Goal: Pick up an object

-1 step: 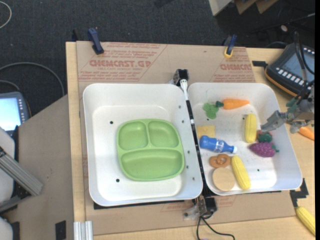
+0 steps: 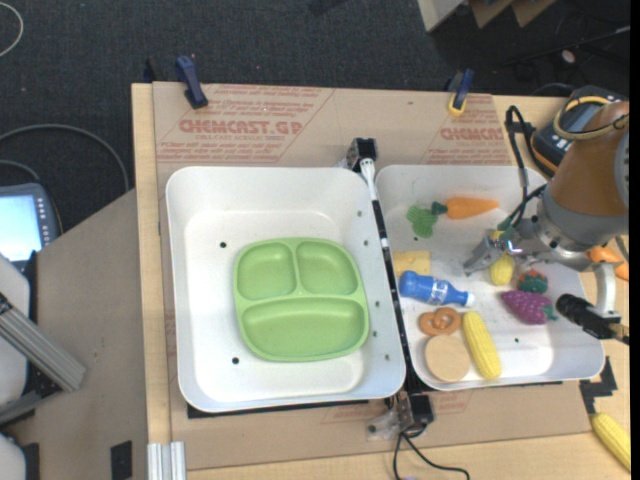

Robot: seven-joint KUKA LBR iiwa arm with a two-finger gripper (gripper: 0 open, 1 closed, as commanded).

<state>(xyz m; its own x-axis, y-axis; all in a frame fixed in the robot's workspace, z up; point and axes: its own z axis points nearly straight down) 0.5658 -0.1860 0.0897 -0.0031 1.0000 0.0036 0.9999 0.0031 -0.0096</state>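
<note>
The gripper [image 2: 497, 251] of the grey-and-orange arm [image 2: 585, 183] hangs low inside the right bin [image 2: 560, 363], near its right edge, its fingers spread apart with nothing between them; a small yellow toy [image 2: 502, 271] lies directly under the fingertips, apparently touching them, with a bunch of purple grapes [image 2: 528, 306] just beside it toward the bin's near right corner and a small red-and-green piece [image 2: 534, 281] between the grapes and the arm. Toward the bin's far edge rest a carrot [image 2: 471, 207] and a green broccoli piece [image 2: 425, 218]; along its left edge sit a yellow block [image 2: 412, 262] and a blue bottle [image 2: 434, 290], lying on its side; at the near edge a pretzel [image 2: 438, 320], a tan disc [image 2: 447, 359] and an ear of corn [image 2: 480, 344] are grouped close together. The left bin [image 2: 190, 268] carries a green three-compartment plate [image 2: 300, 299] at its centre; both bins stand side by side on the bench [image 2: 300, 118].
</note>
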